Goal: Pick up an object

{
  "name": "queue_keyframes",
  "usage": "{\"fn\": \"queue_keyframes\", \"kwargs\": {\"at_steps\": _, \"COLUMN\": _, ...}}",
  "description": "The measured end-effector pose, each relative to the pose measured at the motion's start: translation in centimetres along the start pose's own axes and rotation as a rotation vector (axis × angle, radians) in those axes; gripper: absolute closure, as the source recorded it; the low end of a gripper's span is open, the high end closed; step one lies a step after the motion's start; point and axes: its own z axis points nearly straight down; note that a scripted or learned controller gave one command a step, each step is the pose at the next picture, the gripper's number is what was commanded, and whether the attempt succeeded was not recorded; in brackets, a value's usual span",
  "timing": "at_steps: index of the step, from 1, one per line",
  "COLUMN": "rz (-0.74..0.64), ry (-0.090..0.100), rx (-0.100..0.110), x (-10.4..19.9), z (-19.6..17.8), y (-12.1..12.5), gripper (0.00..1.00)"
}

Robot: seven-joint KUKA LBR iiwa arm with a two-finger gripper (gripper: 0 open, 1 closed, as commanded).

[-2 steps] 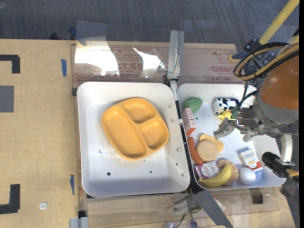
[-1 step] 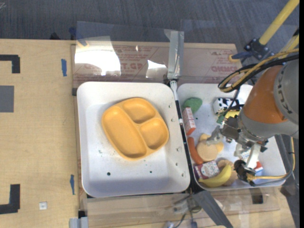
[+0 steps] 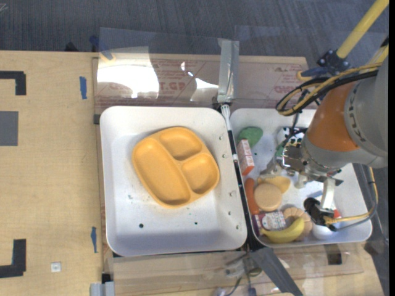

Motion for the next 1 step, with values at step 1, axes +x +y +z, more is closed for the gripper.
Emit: {"fn": "queue_keyframes", "kwargs": {"at_steps": 1, "rz": 0.001, "ry": 0.001, "rx": -0.005, "x": 0.07, "z": -1.08, "y": 0.14, "gripper": 1.0}}
